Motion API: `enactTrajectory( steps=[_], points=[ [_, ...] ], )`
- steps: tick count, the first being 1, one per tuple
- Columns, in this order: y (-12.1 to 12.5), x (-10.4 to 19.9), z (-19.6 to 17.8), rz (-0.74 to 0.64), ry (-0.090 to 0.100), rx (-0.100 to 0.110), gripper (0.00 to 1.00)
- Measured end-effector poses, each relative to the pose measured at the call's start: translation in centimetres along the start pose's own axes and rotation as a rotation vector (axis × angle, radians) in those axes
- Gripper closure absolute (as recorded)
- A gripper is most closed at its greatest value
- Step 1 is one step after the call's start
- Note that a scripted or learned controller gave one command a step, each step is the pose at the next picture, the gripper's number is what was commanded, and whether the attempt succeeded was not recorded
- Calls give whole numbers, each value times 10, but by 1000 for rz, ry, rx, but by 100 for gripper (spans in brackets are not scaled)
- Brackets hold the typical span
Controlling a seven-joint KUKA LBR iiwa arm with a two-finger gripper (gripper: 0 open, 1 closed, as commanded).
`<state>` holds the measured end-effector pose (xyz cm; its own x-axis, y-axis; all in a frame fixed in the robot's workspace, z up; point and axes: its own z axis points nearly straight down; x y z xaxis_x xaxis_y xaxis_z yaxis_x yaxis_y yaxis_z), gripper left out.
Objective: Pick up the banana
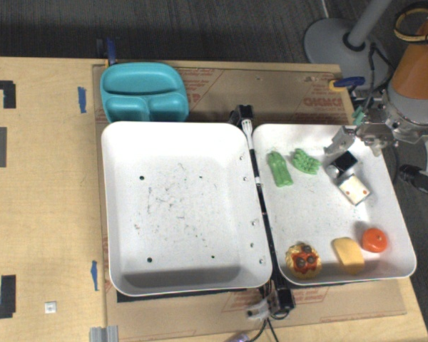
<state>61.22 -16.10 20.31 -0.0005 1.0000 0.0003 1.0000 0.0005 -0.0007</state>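
Note:
The right white bin (392,212) holds several toy foods. A stubby yellow piece (348,254) lies near its front right corner; it is the only yellow item, and I cannot tell whether it is the banana. My gripper (347,177) hangs over the back right part of this bin, well behind the yellow piece and apart from it. The grey wrist with its orange band (416,70) comes in from the right edge.
Also in the right bin are two green vegetables (279,169) (306,162), a brown muffin-like item (303,259) and an orange-red round fruit (374,240). The left white bin (178,205) lies beside it. A teal divided tray (143,91) stands behind the left bin.

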Motion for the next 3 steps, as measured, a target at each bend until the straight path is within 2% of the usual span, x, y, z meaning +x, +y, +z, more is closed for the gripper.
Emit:
enactTrajectory(
  steps=[1,2,3],
  points=[
    [-14,55,118,-97,0,-1,0],
    [-105,110,18,37,1,2,0],
    [-133,196,19,91,1,3,0]
  ],
)
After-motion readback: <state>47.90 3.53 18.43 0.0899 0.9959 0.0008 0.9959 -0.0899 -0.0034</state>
